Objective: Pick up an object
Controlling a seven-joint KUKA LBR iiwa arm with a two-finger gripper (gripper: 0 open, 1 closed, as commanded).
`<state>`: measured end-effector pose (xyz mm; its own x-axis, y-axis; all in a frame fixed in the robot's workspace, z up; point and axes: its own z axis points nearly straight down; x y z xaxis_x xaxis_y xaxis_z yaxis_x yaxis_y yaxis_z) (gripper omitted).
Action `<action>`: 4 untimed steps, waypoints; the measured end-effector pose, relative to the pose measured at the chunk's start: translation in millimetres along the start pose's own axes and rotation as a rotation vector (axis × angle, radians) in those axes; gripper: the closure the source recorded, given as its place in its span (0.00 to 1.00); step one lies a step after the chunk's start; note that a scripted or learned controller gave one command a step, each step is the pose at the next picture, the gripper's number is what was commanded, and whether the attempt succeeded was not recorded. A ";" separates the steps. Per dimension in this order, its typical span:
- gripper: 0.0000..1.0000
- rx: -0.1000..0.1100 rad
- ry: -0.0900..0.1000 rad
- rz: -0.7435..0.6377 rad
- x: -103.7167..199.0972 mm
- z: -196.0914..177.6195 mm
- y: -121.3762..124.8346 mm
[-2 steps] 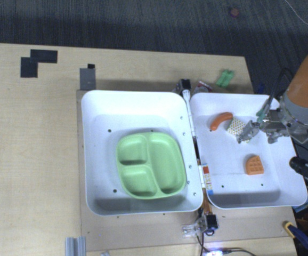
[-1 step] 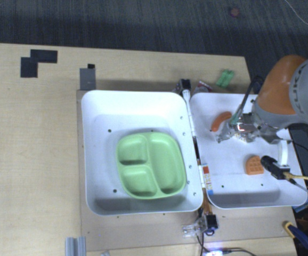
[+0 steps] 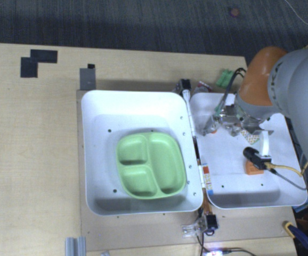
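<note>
Currently I see the claw (image 3: 226, 122) low over the far end of the right bin (image 3: 234, 181), under the orange band of the arm (image 3: 282, 84). From this slant I cannot tell whether the claw is open or closed, and I see nothing gripped in it.

Nearest to it is a small pale speckled piece (image 3: 251, 137), just on the near side of the claw and partly under the wrist; I cannot make out what it is. A little further toward me from the claw, in the same bin, lies a small orange piece (image 3: 252, 169).

Well apart from the claw, across the divider, a green divided plate (image 3: 151, 164) lies flat in the middle of the left bin (image 3: 98, 121).
</note>
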<state>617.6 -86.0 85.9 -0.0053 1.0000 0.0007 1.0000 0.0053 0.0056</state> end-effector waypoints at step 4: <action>0.00 0.001 -0.002 0.000 -74.9 -123.6 51.4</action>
<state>668.7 -160.7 209.7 -0.0057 1.0000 -0.0010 1.0000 0.0057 0.0048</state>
